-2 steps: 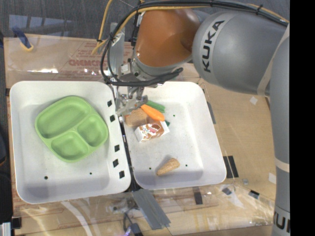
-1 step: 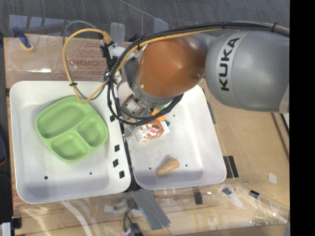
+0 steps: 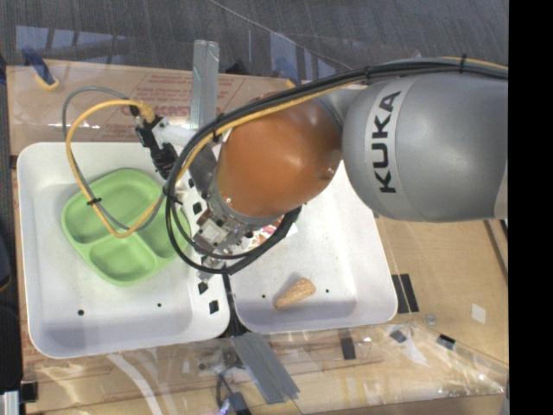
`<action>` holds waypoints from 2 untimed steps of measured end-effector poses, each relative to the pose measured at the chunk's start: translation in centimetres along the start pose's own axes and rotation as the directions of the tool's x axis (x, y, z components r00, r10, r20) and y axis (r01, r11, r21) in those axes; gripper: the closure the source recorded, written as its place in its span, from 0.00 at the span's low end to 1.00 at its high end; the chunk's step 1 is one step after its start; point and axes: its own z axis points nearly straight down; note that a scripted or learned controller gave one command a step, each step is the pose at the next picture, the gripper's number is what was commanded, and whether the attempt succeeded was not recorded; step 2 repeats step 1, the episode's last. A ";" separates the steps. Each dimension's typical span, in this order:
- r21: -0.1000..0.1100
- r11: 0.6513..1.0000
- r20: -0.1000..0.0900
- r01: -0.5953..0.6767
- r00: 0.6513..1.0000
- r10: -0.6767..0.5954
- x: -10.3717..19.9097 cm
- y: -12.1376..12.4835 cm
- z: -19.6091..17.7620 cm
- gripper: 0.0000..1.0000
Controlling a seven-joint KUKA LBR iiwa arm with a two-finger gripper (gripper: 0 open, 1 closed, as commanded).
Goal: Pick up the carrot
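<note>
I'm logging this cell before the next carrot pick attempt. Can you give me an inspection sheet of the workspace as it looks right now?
Surface: two shallow white bins side by side, left bin and right bin, on a bench.
Job's things: a tan, cone-shaped piece, probably the carrot, lies free near the right bin's front edge.
Clutter: green divided tray in the left bin.
End effector: low over the seam between the bins, apart from the carrot; finger state cannot be told.
Cables: yellow cable loops over the green tray; black cables hang by the wrist.
Surroundings: grey tape strips and clear plastic sheeting along the bench front.
</note>
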 end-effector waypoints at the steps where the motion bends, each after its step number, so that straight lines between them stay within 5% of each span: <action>1: 0.005 0.997 0.000 0.071 0.997 -0.071 -4.4 -9.8 -2.3 1.00; 2: 0.005 0.997 0.000 0.071 0.997 -0.071 -4.4 -9.8 -2.3 1.00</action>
